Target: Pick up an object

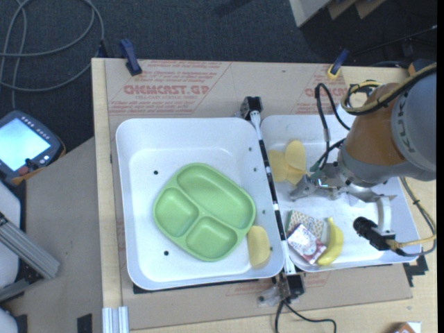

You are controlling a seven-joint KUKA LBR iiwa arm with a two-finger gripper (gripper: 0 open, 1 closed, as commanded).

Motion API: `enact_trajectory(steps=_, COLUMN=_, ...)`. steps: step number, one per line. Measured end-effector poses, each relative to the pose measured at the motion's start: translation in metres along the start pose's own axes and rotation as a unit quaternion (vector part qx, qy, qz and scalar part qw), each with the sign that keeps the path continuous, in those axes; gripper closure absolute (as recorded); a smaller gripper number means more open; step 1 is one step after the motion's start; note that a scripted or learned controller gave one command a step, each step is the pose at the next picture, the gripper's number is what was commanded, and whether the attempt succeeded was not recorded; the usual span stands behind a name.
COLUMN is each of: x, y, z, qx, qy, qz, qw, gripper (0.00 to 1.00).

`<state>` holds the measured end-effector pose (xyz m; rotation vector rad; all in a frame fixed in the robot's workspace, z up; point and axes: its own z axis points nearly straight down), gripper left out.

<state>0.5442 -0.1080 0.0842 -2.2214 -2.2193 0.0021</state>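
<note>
Yellow and pale, a soft plastic-looking piece (290, 161) lies in the upper left part of the right shallow white bin (305, 125), close to the divider between the bins. Just beside it, to the right, sits the metal pincer (310, 185) of the grey arm with its orange band (374, 134); whether the pincer is open or closed cannot be told, and nothing is visibly held in it. Lower in the same bin, a yellow plastic banana (334, 243) curves against a small crinkled packet in white and red (304, 240), and the two are touching near the bin's front left corner.

The left shallow white bin (139, 144) holds a light green plastic tray with three compartments (202, 211), lying flat and turned at an angle. A pale yellow oblong object (258, 245) rests near the tray's lower right edge, against the bin's right wall.

Both bins sit on a brown cardboard-covered tabletop (173, 85) printed with red lettering and held by blue clamps (130, 55) at its far edge.
</note>
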Motion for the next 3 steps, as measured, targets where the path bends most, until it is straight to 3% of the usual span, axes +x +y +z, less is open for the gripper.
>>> enact_trajectory(steps=1, x=-0.0007, y=0.0934, z=-0.0010, qx=-0.001, qy=0.000, qz=-0.001, qw=1.0000, gripper=0.00)
enact_trajectory(steps=3, x=0.0059, y=0.0987, z=-0.0008, qx=-0.002, qy=-0.001, qz=-0.001, qw=1.0000, gripper=0.00)
